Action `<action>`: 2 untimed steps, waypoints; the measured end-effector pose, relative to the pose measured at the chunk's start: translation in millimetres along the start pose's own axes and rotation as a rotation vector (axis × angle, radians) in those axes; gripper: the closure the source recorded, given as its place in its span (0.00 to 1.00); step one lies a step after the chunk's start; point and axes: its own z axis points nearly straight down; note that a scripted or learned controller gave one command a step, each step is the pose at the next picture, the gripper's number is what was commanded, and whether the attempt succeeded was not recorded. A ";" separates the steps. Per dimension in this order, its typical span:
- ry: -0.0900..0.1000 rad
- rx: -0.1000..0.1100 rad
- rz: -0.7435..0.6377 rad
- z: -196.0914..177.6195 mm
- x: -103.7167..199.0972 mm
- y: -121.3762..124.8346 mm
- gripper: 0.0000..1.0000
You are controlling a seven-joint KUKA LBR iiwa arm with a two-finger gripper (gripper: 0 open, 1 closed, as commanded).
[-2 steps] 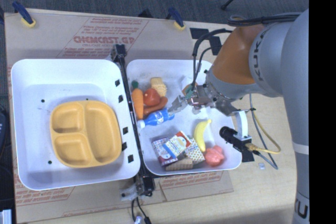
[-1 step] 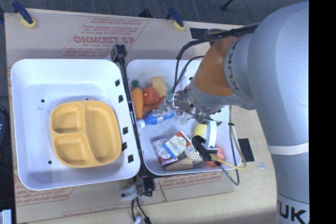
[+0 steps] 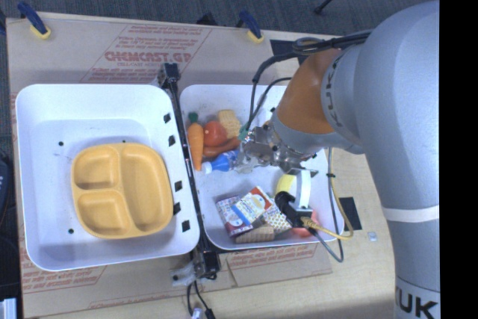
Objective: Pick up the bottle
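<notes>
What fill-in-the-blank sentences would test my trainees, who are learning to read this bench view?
1. The yellow divided plate lies in the ____ bin.
2. The carrot lies beside the right bin's ____ wall.
3. The plate has ____ compartments.
4. The arm's band is ____.

Missing words: left; left; three; orange

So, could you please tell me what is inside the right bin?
The right bin holds a carrot, a red toy food piece, a blue-capped bottle and a colourful packet. The arm covers the bin's far right part, so anything there is hidden.
</notes>
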 end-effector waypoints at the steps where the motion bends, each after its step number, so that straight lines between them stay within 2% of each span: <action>1: -0.004 0.005 0.032 -129.1 -11.1 -47.9 1.00; 2: -0.002 0.008 -0.237 -71.8 34.6 -73.6 1.00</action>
